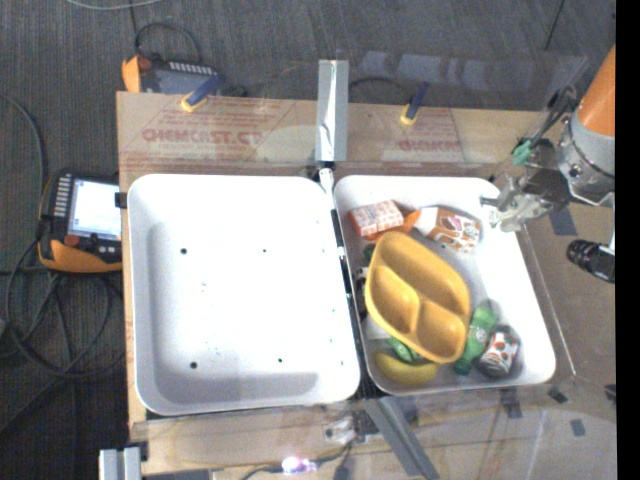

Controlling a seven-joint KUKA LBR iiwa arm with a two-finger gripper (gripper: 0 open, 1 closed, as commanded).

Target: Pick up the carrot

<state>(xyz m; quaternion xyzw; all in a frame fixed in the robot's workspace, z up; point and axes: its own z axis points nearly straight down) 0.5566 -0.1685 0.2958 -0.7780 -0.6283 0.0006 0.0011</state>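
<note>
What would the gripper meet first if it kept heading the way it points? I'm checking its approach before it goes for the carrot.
Probably the right bin's top-right rim: the gripper hangs at that corner. Depth is unclear from this slanted view.

faint red lettering runs across the cardboard sheet (230,133) behind the bins, too washed out to read with certainty. the small cartons in the right bin (540,313) carry printed labels, and the handheld pendant (82,220) has a lit screen; all are too small to read.
</note>
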